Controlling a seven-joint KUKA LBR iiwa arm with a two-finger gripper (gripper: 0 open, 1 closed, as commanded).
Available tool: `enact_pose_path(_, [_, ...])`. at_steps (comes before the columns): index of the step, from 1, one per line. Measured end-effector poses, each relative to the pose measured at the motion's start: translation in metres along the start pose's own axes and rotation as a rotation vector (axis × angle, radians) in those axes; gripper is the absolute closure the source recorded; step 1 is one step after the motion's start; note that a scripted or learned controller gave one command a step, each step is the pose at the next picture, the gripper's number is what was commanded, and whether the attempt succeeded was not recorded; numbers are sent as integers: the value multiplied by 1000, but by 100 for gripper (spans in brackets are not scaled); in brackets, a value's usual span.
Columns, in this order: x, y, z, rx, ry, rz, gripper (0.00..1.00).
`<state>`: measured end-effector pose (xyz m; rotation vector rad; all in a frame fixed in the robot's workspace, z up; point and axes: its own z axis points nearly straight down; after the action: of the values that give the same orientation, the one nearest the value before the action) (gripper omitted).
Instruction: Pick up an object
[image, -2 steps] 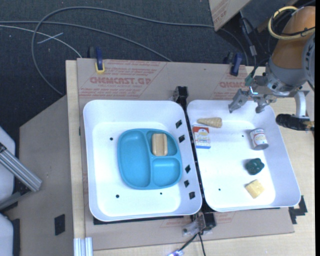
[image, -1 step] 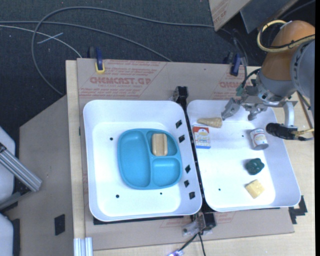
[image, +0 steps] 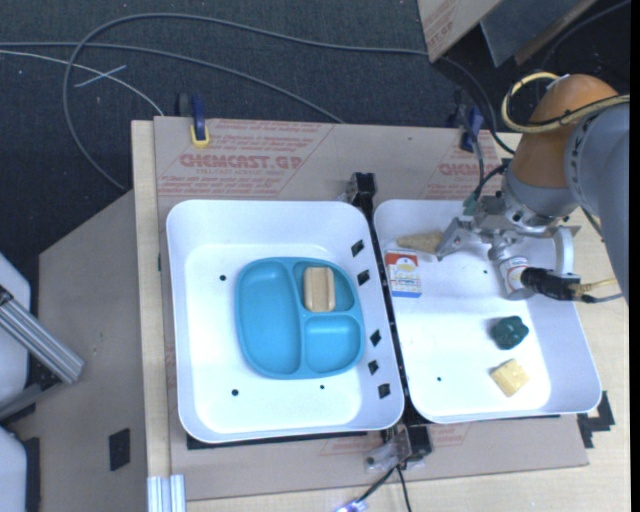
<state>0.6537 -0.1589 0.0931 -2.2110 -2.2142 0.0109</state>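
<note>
At upper right of the frame, the end effector (image: 470, 232) hovers over the right bin (image: 450, 395), its state unclear; descending here risks missing the tan wedge (image: 421, 242).

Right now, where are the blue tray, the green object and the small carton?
blue tray (image: 265, 325): camera view, bare large compartment.
green object (image: 509, 332): camera view, its middle.
small carton (image: 403, 275): camera view, its top face.

Gripper (image: 470, 232) hanging over right bin (image: 440, 385)'s far edge; blue tray (image: 270, 330) lying in left bin (image: 200, 300), carrying tan block (image: 319, 290).
</note>
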Motion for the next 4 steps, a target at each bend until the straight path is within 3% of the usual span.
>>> enact_pose_path(1, [1,0,-12,-3,-1,0,100])
enact_pose_path(2, [3,-6,-59,-18,-4,2,100])
enact_pose_path(4, [4,-1,-168,-20,-5,0,100])
